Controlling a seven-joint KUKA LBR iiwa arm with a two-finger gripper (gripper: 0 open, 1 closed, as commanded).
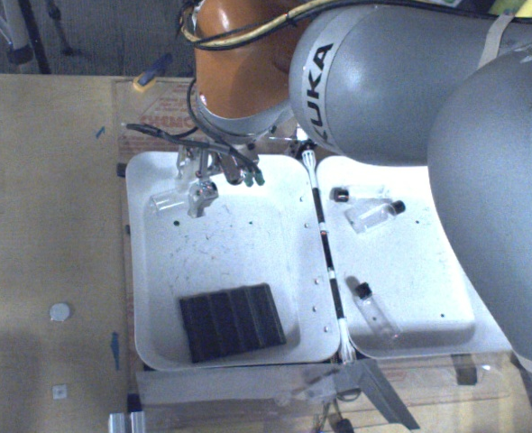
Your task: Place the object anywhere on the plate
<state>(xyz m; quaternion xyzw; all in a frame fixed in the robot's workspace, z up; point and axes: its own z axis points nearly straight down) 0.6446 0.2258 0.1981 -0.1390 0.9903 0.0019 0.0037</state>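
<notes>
A dark ridged rectangular plate lies flat in the near part of the left bin. My gripper hangs over the far left corner of that bin, under the orange wrist band. A small clear object sits just left of the gripper tip, close to it or touching; whether it is held is unclear. The plate is well apart from the gripper, toward the near edge.
The right bin holds a clear vial with a black cap, another clear vial nearer the front, and a small black piece. The grey arm covers the right side of the view.
</notes>
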